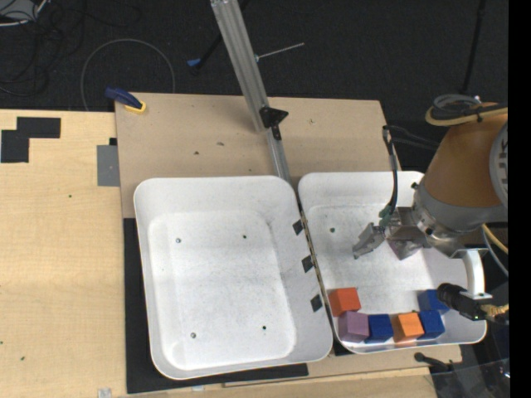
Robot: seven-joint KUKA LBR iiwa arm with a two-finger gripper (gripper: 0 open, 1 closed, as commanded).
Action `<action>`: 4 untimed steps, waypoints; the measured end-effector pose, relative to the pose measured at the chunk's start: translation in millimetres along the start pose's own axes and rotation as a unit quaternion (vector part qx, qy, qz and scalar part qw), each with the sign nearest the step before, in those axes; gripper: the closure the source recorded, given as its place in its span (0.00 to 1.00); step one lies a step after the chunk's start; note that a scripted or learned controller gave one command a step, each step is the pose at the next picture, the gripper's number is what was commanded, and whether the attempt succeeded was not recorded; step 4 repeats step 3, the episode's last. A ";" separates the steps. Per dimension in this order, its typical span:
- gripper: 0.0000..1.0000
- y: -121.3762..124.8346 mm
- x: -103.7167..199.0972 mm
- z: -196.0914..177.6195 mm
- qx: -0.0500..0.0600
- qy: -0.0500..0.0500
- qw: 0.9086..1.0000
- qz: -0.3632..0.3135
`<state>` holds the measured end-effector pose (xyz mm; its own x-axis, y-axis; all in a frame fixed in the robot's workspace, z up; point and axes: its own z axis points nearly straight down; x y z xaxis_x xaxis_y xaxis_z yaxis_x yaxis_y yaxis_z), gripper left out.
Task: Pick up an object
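We see the gripper [375, 240] hanging over the middle of the right bin [348, 191], its arm [465, 177] reaching in from the right. Its fingers stand spread, one prong angled down to the left and the other toward the wrist, with only bare white floor between them, so we judge it holds nothing.

The things to pick lie in a row along the near edge of that bin: an orange block [345, 299] sits a little farther in, and nearer us a purple block [354, 326], a blue block [380, 327], a second orange block [407, 327] and another blue block [431, 313] press side by side against the near wall. We guess they lie there because the shallow floor lets loose pieces slide to the rim.

The gripper is well apart from them, so we judge the pick not yet begun. The tight packing leaves little room for a finger between neighbours, and the lone orange block looks the easiest target.

The left bin [166, 201] lies just beside, parted by clips [306, 263] on the shared rim.
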<state>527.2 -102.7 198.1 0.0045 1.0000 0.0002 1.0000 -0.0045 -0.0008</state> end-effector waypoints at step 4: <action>0.00 7.0 -50.6 -94.7 0.005 0.001 1.000 0.000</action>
